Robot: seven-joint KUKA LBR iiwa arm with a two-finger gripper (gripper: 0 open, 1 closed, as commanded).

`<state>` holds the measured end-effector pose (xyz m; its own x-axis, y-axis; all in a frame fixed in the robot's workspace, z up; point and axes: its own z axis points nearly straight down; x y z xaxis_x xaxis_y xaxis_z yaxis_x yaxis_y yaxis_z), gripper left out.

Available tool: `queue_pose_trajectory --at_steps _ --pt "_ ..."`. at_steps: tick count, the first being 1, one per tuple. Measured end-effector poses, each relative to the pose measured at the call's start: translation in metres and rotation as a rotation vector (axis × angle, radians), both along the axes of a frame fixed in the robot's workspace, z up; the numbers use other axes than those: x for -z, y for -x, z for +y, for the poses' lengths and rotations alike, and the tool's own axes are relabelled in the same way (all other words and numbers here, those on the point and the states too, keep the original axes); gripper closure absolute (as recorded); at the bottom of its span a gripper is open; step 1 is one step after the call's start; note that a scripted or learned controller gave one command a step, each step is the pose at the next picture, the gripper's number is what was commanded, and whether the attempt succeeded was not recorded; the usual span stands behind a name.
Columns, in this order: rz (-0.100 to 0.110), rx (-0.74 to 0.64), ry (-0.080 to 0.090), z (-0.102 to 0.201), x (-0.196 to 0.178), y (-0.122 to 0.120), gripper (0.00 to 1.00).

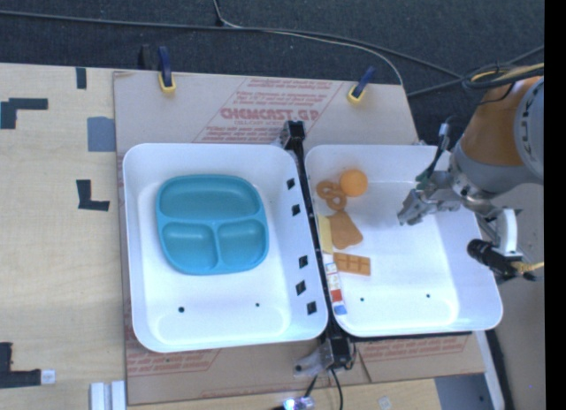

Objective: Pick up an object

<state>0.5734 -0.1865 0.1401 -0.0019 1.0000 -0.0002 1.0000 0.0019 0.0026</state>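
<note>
the end effector [416,212] hangs low over the right bin [442,307]; whether it is released or clenched, i cannot tell. the orange ball [354,182] lies near the bin's left wall, well apart from it.

Arm [500,139] low, reaching in from right

One overhead camera looks slantwise onto both bins [141,223].

My pale wooden surface [53,249] carries a cardboard sheet [265,108] held by two yellow clamps [165,79]. Dark carpet [354,2] lies beyond, crossed by black cables [221,21].
</note>
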Motion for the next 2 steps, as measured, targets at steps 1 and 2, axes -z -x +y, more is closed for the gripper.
queue_pose_trajectory --at_steps 1,2 --pt "-0.001 0.001 0.001 -0.009 -0.048 0.002 1.0" --pt "0.001 0.0 0.0 -0.008 -0.076 0.001 1.0"
